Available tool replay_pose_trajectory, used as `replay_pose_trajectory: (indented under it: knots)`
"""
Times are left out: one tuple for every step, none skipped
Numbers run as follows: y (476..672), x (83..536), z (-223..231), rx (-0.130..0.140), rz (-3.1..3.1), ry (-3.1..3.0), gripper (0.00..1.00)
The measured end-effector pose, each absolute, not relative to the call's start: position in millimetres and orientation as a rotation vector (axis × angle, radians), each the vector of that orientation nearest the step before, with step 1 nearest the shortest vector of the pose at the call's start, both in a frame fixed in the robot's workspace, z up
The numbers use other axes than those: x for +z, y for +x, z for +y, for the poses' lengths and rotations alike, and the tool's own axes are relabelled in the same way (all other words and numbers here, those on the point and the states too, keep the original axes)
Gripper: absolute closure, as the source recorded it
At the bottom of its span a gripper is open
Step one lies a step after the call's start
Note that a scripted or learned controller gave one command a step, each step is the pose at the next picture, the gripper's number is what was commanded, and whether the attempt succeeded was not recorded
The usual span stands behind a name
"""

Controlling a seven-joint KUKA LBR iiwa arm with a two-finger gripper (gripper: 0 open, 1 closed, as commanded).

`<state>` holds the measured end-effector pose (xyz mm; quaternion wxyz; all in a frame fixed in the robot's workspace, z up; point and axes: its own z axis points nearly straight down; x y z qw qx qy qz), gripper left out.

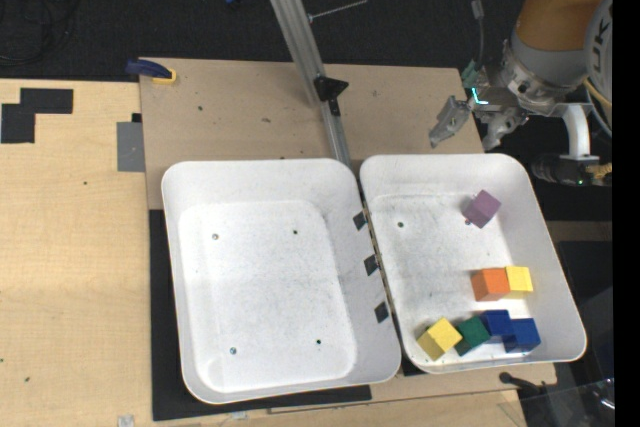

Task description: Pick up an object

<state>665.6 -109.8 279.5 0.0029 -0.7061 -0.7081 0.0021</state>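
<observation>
Camera view: tan bench (230, 115), black floor beyond, two white bins (200, 185); gripper (475, 127) raised, fingers spread wide, holding nothing.

Gripper (476, 128) above far edge of right bin (560, 255), fingers spread, nothing between them. Right bin holds purple block (482, 208) alone near far side; orange block (490, 284) touching yellow block (519, 279); near front rim, yellow cube (438, 338), green block (472, 332), blue blocks (512, 330) clustered. Left bin (180, 215) alongside.
</observation>
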Motion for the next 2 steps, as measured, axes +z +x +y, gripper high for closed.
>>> replay_pose_trajectory:
  knots:
    - [666.3, 282.1, -109.6, 0.004, -2.225, -2.215, 0.00]
    - [665.6, 238.5, -108.1, 0.008, -2.220, -2.215, 0.00]
